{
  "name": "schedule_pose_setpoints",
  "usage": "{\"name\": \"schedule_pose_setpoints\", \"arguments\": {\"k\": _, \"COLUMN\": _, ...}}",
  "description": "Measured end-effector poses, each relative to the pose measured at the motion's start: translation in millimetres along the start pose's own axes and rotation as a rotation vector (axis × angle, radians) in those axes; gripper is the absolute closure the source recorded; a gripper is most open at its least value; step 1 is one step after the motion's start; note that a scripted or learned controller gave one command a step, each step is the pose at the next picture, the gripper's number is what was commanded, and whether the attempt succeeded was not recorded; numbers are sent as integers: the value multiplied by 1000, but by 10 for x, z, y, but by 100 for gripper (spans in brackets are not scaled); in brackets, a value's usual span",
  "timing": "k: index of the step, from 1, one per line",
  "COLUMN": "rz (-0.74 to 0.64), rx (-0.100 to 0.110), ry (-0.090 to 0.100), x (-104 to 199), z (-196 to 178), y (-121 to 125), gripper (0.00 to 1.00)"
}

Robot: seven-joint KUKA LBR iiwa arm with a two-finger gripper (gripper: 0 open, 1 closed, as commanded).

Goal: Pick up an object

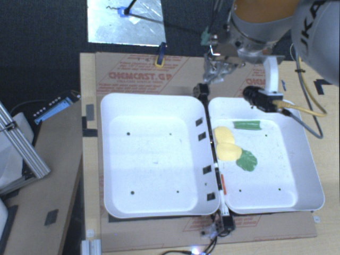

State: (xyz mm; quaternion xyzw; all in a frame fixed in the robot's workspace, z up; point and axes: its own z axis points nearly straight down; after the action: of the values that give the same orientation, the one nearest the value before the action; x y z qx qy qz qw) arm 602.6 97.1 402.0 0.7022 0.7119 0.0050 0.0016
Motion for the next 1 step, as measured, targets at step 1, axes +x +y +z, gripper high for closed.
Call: {"name": "schedule_pose_setpoints", "arguments": {"k": 1, "rz": 3, "rx": 1, "ry": 0, "x": 517, "z": -630, "y": -243, "gripper": 100}}
